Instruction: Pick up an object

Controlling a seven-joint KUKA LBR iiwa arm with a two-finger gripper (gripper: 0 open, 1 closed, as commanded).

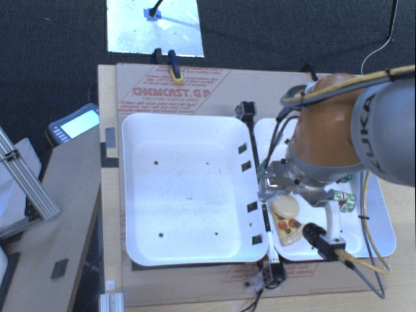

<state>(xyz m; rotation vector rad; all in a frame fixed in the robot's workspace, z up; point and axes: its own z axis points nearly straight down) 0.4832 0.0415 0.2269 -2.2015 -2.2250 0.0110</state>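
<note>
Right bin (383, 239): pizza slice toy (288, 228), green bottle (344, 200). Gripper (276, 186) state unclear.

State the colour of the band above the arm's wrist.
Orange, as the camera view shows: the band sits above the right bin.

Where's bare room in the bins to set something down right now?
The left bin offers a bare floor from wall to wall. The right bin is crowded: the arm hangs over it, with a pizza slice toy, a round pale piece and a green item underneath.
</note>
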